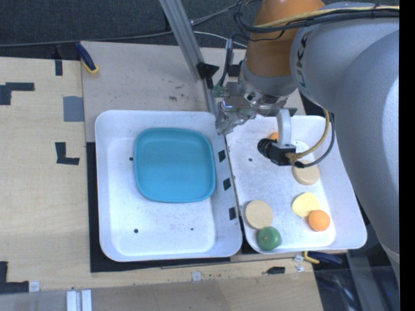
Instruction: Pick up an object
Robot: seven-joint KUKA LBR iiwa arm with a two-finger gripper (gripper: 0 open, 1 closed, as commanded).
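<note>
Gripper (pixel 228 116): over the right bin (pixel 251 168), far-left corner; jaws' spread cannot be told.
Green ball (pixel 268 238): near edge, just beside tan disc (pixel 258 213).
Handling: likely light, smooth, apt to roll; pinch across its middle.

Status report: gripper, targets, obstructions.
Gripper over right bin's far left corner, nothing seen in it. Green ball, orange ball, tan disc ungrasped at near end. Nothing covers them.

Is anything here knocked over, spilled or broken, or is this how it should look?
Nothing stands out. The blue plate lies flat in the left bin, and the green ball and orange ball sit unbroken in the right bin. The hand hangs near the bins' shared edge.
</note>
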